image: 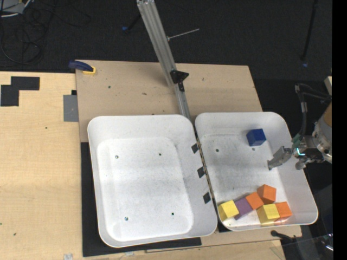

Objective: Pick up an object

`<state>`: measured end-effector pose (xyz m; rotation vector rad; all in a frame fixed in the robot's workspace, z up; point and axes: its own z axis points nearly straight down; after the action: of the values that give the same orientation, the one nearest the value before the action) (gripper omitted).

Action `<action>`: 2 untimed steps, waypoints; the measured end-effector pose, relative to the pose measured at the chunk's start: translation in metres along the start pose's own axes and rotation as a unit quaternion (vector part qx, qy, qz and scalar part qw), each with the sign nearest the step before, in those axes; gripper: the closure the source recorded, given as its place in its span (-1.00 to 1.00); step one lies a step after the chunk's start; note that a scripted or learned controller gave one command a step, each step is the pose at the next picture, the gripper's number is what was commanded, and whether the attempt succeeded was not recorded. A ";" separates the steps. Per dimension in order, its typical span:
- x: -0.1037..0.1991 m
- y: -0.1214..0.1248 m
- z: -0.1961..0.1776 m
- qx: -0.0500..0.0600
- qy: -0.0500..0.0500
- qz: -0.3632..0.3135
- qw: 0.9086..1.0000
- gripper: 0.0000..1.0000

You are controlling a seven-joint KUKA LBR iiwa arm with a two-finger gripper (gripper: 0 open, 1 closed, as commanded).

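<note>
The room is lying dark around the bench, black floor and loose cables showing beyond its far edge, and a slanted metal rail is reaching down from the back to the seam between the two bins. The wooden bench top is carrying the left bin and the right bin side by side, with black clips joining their rims. The arm is entering from the right, and the gripper is hanging over the right-hand part of the right bin with nothing between its fingers; whether they are standing wide or narrow I cannot tell, since they are reading as one grey smudge. The candidates are all sitting in the right bin: a blue cube alone near the far wall, just up and left of the gripper, and a packed cluster at the near corner, with an orange block, a second orange block, a third orange block, a yellow block, another yellow block and a purple block touching one another. The likely trouble is coming from that crowding: a finger descending into the cluster is probably landing on a neighbour or wedging between blocks, and the bin wall close behind is leaving little room. The blue cube seems the safer target, though a slightly off-centre closure could be nudging it across the smooth floor.
</note>
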<state>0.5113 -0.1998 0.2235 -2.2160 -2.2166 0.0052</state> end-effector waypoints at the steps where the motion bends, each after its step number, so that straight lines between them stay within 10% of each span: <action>1: -0.001 0.001 -0.002 -0.002 -0.001 0.001 1.000 -1.00; 2: 0.002 -0.004 0.042 0.000 0.000 0.001 1.000 -1.00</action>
<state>0.5072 -0.1980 0.1812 -2.2169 -2.2152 0.0053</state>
